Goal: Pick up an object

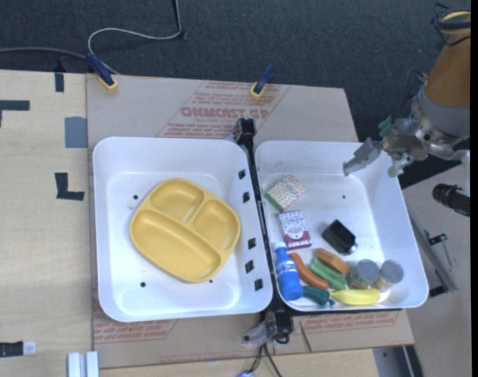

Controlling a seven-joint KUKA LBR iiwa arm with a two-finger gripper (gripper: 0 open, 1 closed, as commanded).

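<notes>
White bin (380, 210), bare upper half.

A dark carpet (301, 22) covers the floor beyond the bench, with a grey cable (136, 34) looping across it. The bench (27, 234) is pale wood marked with dark tape, and a printed cardboard sheet (215, 112) lies on it, held at its far edge by two yellow-and-blue clamps (103, 72).

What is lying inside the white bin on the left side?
Inside the left white bin lies one yellow plastic divided tray, showing three compartments with nothing in them. The bin floor directly under the tray is covered, so anything beneath it cannot be seen.
</notes>
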